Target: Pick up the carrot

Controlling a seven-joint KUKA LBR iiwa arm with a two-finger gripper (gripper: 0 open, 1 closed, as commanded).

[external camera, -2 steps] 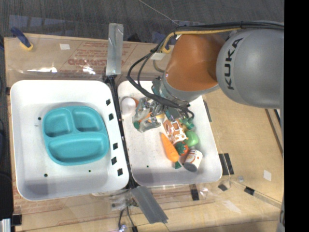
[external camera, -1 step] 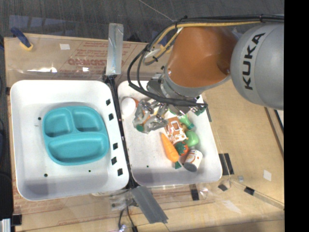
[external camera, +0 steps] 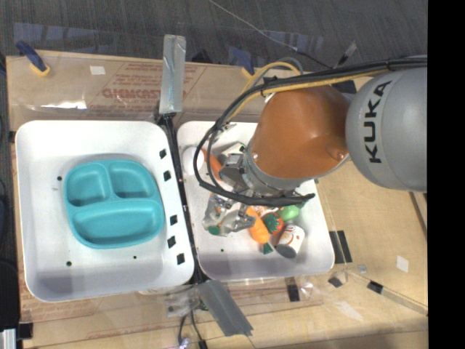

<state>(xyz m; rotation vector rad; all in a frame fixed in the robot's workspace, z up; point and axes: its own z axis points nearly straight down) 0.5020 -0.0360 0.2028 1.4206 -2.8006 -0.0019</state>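
While the grey arm with the orange band (external camera: 301, 133) reaches in from the right, it hangs over the right-hand shallow white bin (external camera: 218, 264) and hides much of that bin's floor. Two white bins sit side by side on the bench; the right-hand bin serves as the landmark below.

Item count:
- One teal plastic divided plate (external camera: 112, 202), with three compartments, lies in the left-hand white bin (external camera: 43, 267), well apart from the landmark bin's contents.
- One orange carrot (external camera: 259, 230) lies on the landmark bin's floor, toward its near-right part, just below the arm's wrist.
- One green object (external camera: 289, 212) lies just right of the carrot; its type cannot be determined.
- One white cylindrical container with a red mark (external camera: 290, 240) lies tilted at the bin's near-right corner, just beside the carrot.
- One further orange piece (external camera: 215, 164) shows at the bin's far-left part, beside the black cables; its type cannot be determined.

Gripper state: the two-finger metal gripper (external camera: 221, 217) sits low over the landmark bin's centre, just left of the carrot. How far the jaws stand apart cannot be told, as the metal parts are blurred and partly covered by cables. No object is visibly between them, and the carrot rests on the bin floor.
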